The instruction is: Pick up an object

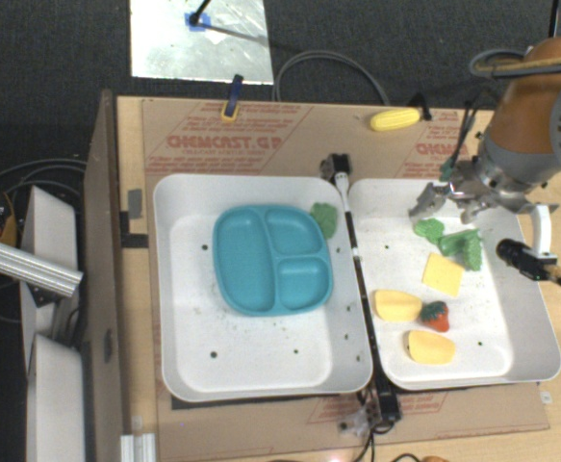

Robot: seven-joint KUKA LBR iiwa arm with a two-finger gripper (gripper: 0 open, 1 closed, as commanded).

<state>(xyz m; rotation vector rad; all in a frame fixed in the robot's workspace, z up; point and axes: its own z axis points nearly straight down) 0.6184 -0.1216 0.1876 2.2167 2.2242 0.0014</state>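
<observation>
**Gripper above green pieces in right bin**

Lying nearest in the right bin [535, 349] are two yellow pieces [430, 346], [396, 305] and a red-green item [436, 316]. Beyond them sit a yellow block [443, 274] and green pieces [463, 245]. Gripper [437, 197] hovers over these, fingers spread, holding nothing. Left bin [179, 354] holds a blue tray [270, 260].
</observation>
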